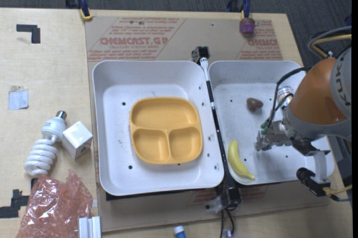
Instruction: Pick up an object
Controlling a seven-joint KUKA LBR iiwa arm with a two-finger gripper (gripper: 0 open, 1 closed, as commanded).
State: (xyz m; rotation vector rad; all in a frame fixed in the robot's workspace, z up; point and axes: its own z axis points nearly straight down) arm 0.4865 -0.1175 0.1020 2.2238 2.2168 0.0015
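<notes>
2 shallow white bins side by side at frame centre on a tan tabletop [45, 85]. Left bin [109, 119]: yellow 3-compartment tray [166, 130], flat, roughly centred. Right bin [235, 77]: yellow banana [239, 161] near lower left corner, close to the divider wall; small brown rounded object [255, 103] toward upper middle, well apart from banana.

Arm entering from right edge, orange band [316, 94] over right bin. Jaws [265, 139] low over right bin floor, between banana and brown object, touching neither. Finger opening too small and dark to resolve; cannot tell open or closed. Nothing seen between them.

Brown protective sheet [134, 35] under bins, printed in red: "CHEMCAST" plus further letters, partly legible, repeated at upper right. Blue clamps at upper edge: 1 at upper left [83, 4], 1 at upper centre-right [245, 5]. Small purple object [247, 25] just below the second clamp.

Left of frame: white spiral lamp bulb [45, 144] lying on its side, white cube [77, 139] just beside it, crumpled pinkish plastic bag [53, 206] at lower left. Black L-shaped mark [29, 32] at upper left.
</notes>
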